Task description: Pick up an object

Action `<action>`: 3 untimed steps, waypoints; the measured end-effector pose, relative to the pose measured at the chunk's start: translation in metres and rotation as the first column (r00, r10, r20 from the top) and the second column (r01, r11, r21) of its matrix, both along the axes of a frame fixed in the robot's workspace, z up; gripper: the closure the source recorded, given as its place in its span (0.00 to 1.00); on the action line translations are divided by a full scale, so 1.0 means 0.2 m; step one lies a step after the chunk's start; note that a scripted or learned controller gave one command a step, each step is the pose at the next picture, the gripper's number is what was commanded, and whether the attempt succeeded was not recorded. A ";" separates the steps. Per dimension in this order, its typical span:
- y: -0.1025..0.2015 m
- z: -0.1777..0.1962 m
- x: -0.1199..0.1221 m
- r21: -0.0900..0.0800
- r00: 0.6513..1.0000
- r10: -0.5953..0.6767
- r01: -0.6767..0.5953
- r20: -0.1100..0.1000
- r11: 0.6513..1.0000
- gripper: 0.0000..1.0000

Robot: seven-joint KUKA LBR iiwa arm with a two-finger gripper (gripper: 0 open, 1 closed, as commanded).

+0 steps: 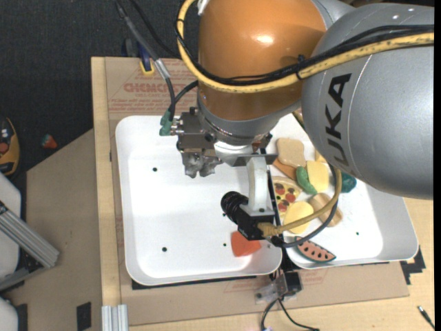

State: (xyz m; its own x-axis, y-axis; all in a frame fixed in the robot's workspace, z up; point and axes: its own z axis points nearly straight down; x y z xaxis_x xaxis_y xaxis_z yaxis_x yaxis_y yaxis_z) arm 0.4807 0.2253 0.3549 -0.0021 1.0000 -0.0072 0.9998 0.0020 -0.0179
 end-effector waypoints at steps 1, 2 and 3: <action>0.00 0.37 0.34 0.010 1.000 -0.005 0.004 0.029 1.000 1.00; 0.00 0.94 0.34 0.013 0.999 -0.001 0.000 0.033 1.000 1.00; 0.00 0.49 0.11 0.003 1.000 0.000 0.000 0.006 1.000 1.00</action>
